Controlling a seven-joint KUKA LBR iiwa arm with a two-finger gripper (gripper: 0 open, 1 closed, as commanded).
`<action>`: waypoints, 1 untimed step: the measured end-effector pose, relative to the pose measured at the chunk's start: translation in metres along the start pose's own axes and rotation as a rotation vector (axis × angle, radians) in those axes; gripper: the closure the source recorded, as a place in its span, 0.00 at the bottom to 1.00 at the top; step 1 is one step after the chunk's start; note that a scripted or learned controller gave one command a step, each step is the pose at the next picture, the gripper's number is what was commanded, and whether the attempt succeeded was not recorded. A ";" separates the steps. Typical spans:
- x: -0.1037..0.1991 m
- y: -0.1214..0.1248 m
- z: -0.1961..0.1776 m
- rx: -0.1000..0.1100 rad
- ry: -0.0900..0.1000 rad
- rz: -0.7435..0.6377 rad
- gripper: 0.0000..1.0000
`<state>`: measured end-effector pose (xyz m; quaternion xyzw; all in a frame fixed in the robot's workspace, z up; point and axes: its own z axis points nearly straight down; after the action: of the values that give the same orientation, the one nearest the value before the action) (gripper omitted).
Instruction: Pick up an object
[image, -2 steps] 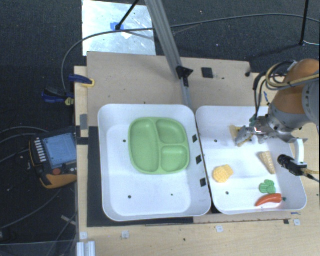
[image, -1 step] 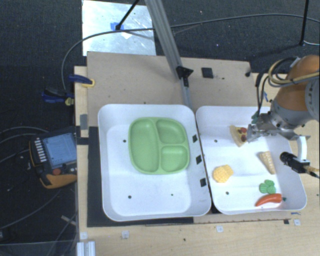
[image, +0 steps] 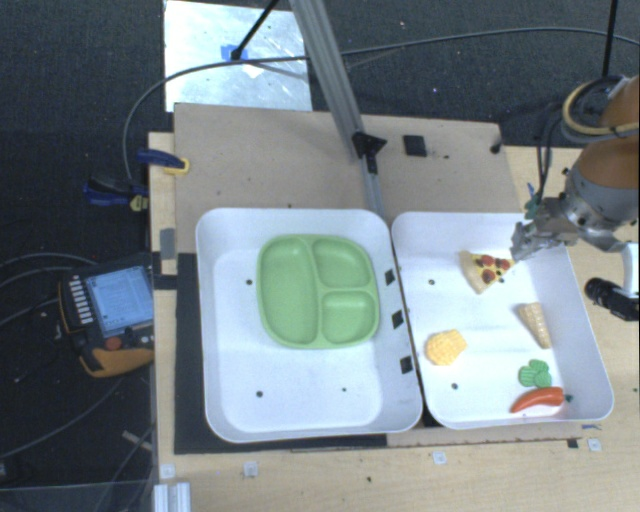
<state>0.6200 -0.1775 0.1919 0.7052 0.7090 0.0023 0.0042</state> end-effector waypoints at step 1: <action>0.000 0.003 -0.055 0.000 0.000 -0.001 1.00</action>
<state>0.6221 -0.1778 0.2472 0.7048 0.7094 0.0022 0.0041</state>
